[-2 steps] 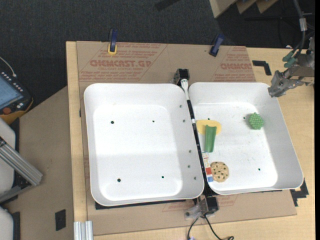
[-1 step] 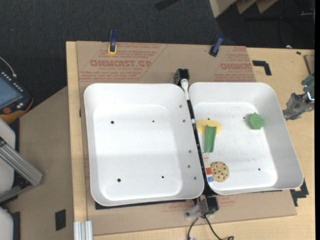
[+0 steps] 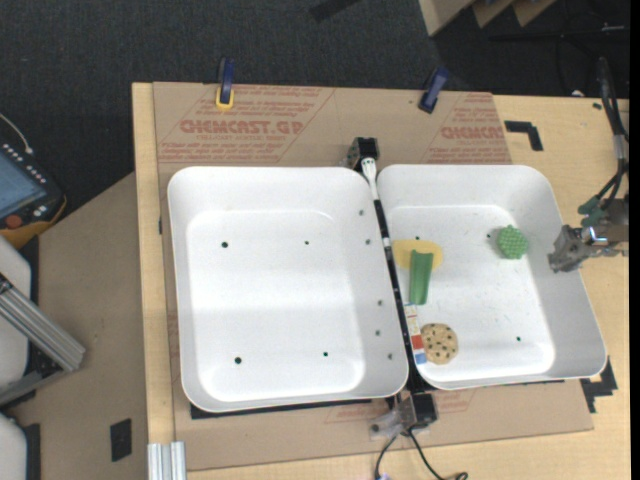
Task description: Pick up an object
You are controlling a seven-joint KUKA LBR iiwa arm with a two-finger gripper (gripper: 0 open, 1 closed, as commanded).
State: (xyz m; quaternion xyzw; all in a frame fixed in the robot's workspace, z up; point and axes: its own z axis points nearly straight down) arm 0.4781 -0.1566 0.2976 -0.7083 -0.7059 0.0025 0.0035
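From my station I see the left bin (image 3: pixel 270 288) holding nothing but a few dark dots on its white floor. The right bin (image 3: pixel 535 298) carries everything. Against its left wall a green block (image 3: pixel 421 276) lies across a yellow piece (image 3: pixel 412 253), the two touching. Below them, near the front left corner, sits a round tan cookie (image 3: pixel 438 342) speckled with dark chips, beside a small red-and-white item (image 3: pixel 417 346) at the wall. Further right, a bumpy green ball (image 3: pixel 511 242) rests alone, well apart from the others. The gripper (image 3: pixel 572 249) hangs at the bin's right rim, just beside the ball; I cannot tell how its fingers stand, and I see nothing in it.
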